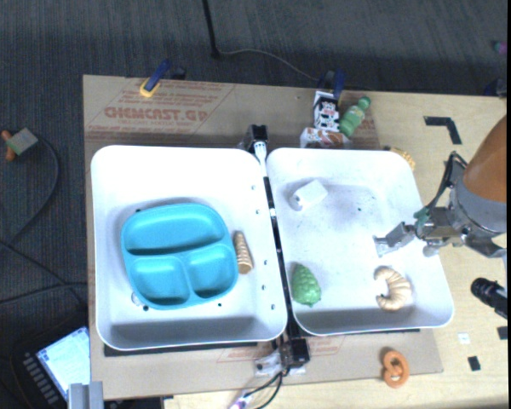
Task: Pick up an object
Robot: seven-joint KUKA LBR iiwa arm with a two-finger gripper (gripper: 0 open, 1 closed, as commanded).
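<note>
Nearest the camera, a small orange pretzel-shaped toy [395, 367] lay on the counter [153, 109], just outside the right bin [426, 318]. Inside that bin sat a tan croissant toy [394, 288] near the front right corner, a green leafy toy [306, 284] at the front left, and a small white block [307, 194] toward the back. The left bin [111, 228] held a blue divided tray [179, 254] with a small tan piece [242, 252] beside it. The grey arm reached in from the right, its hand [390, 240] hovering over the right bin, just behind the croissant, holding nothing; whether its fingers were open could not be told. The croissant looked the likeliest target. A good grasp would probably mean centring over its thickest middle, staying clear of the bin wall, and closing across the narrow width.
</note>
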